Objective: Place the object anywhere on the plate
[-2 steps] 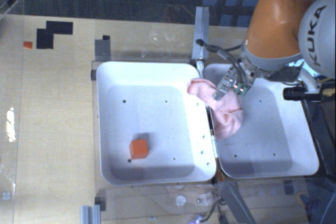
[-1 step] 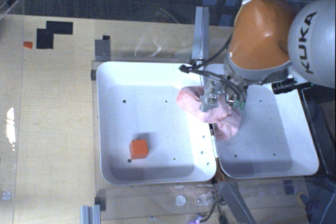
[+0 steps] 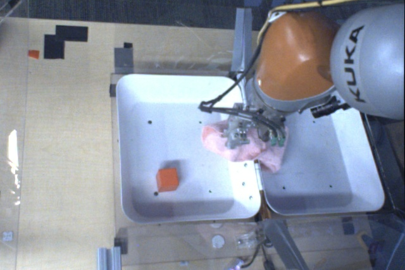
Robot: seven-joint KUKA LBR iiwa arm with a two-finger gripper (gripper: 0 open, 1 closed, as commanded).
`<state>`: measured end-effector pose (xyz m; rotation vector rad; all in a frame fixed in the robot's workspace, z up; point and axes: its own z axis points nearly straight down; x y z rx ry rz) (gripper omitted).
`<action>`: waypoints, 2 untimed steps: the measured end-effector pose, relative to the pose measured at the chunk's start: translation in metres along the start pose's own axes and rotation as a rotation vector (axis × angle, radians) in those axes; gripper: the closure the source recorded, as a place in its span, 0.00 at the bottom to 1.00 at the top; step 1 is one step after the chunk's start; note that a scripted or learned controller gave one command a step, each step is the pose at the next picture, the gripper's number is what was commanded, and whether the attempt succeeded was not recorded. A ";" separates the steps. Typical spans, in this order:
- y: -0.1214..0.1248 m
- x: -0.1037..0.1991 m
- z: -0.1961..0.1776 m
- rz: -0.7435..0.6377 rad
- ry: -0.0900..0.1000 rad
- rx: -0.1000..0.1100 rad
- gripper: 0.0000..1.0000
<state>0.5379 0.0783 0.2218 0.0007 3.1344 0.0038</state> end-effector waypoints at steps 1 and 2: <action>0.049 0.017 -0.003 -0.005 -0.001 -0.001 1.00; 0.048 0.017 -0.003 -0.005 -0.001 -0.001 0.00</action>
